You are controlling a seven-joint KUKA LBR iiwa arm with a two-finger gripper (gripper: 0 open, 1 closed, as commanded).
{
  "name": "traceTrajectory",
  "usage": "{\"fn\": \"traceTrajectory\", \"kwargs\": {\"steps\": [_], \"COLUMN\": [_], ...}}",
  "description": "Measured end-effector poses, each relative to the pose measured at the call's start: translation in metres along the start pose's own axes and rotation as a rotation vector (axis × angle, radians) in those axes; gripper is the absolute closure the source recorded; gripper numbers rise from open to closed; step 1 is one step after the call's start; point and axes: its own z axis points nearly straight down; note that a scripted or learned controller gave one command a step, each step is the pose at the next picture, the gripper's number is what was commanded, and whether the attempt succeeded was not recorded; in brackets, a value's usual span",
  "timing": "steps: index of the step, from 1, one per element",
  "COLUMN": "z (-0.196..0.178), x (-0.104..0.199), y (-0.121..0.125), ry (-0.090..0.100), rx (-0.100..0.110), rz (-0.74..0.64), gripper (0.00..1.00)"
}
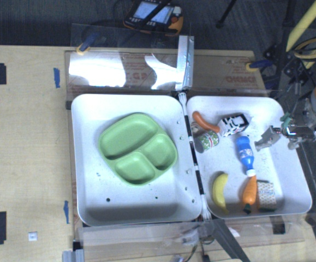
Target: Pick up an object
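The right bin (280, 171) holds several small objects. An orange sausage (204, 121), a black and white toy (234, 123) and a green can (208, 141) lie at its far left. A blue bottle (245, 153) lies in the middle. A yellow banana (219, 190), an orange carrot (249, 190) and a patterned packet (266, 194) sit along the near side. My gripper (270, 136) hangs over the bin's right side, to the right of the blue bottle and apart from it. Nothing shows in its grasp.
The left bin (87, 141) holds a green divided plate (138, 148). A metal divider (193, 162) separates the two bins. A clear panel and cardboard (125, 70) stand behind them. Cables and stands (302, 48) crowd the far right.
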Motion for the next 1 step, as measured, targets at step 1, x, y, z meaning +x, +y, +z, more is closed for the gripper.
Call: {"fn": "traceTrajectory", "kwargs": {"steps": [1], "z": [0.0243], "x": [-0.0490], "y": [0.0225], "ry": [-0.004], "rx": [-0.006], "rz": [-0.153], "gripper": [0.00]}}
